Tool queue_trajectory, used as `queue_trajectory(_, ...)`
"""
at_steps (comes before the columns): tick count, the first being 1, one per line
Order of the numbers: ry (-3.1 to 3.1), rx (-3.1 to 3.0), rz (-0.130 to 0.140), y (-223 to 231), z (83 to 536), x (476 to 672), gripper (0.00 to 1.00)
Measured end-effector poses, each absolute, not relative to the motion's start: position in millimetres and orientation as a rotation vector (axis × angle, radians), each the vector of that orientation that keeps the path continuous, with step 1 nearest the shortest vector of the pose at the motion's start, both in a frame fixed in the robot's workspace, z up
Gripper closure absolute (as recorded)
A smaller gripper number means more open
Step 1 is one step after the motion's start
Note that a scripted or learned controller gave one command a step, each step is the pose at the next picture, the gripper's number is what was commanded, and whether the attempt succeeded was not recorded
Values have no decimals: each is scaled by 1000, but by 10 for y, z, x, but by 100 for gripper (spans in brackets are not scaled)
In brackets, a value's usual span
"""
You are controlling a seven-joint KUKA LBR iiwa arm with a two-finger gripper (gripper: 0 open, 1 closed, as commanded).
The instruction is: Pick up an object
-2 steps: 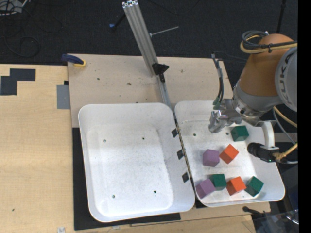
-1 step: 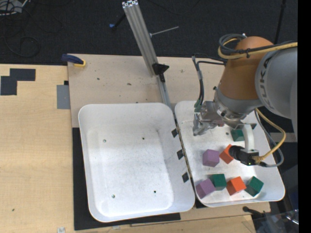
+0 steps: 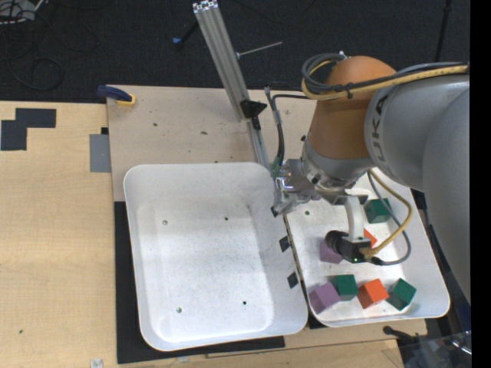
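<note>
My gripper (image 3: 284, 196) hangs below the orange wrist band, over the dividing rims of the two bins near their far end. Nothing shows in its grasp. The right bin (image 3: 439, 303) holds several small blocks. A purple block (image 3: 323, 297), a green block (image 3: 345, 285), an orange block (image 3: 373, 292) and another green block (image 3: 401, 293) lie in a row near the front rim. Farther back lie a second purple block (image 3: 331, 251), an orange block (image 3: 370, 237) and a green block (image 3: 377, 210), partly hidden by the arm.
The left bin (image 3: 132, 186) is a broad white tray beside the right one. A slanted aluminium bar (image 3: 225, 60) rises behind the bins toward the back. A blue clamp (image 3: 115, 93) sits at the bench's far left corner.
</note>
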State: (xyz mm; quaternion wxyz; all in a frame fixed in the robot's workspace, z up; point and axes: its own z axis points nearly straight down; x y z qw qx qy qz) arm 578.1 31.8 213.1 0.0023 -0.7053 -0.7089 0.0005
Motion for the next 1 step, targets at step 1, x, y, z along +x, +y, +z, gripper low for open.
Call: queue_trajectory(1,-2224,-2215,0,788,2292,5722,100)
